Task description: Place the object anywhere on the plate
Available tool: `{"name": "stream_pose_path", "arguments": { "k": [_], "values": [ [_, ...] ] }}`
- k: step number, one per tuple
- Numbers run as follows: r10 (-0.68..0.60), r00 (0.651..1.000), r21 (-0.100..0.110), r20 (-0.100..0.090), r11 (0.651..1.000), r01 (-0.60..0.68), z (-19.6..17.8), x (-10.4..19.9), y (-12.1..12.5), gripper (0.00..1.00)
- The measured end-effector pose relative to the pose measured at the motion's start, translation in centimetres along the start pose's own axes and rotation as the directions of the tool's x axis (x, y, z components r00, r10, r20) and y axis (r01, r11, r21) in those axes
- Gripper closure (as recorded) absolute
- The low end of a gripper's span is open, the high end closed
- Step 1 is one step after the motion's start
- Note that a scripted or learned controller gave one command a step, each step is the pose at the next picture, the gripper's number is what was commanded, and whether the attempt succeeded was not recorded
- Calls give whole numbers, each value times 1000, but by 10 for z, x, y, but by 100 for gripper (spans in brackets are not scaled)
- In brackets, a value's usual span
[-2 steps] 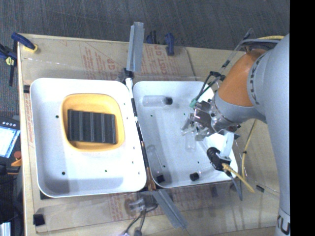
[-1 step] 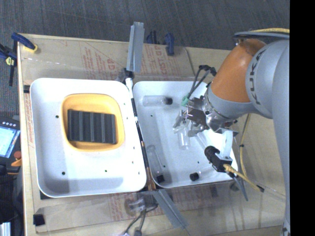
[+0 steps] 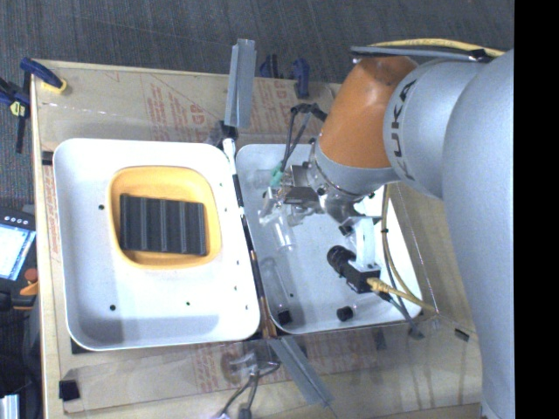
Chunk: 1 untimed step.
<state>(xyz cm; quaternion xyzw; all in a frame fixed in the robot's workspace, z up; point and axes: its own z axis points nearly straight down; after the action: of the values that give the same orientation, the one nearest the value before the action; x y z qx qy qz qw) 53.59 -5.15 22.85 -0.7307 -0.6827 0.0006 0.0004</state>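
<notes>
Yellow square plate (image 3: 166, 182) with dark ribbed centre, flat in left bin (image 3: 87, 304).

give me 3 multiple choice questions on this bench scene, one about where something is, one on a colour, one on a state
1. Which bin holds the plate?
A. the left bin
B. the right bin
C. neither, it lies on the bench

2. What colour is the plate's rim?
A. blue
B. yellow-orange
C. green

3. Where is the gripper now?
A. over the plate
B. outside both bins
C. over the right bin

Answers:
1. A, the plate sits in the left bin, toward its upper half.
2. B, a yellow-orange rim surrounds a dark ridged centre.
3. C, the gripper hangs over the upper left part of the right bin, apart from the plate.
</notes>
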Motion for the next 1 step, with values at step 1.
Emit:
{"name": "stream_pose_path", "arguments": {
  "k": [1],
  "values": [
    [-130,992,2,-1,992,130,38,65,49,100]
  ]
}}
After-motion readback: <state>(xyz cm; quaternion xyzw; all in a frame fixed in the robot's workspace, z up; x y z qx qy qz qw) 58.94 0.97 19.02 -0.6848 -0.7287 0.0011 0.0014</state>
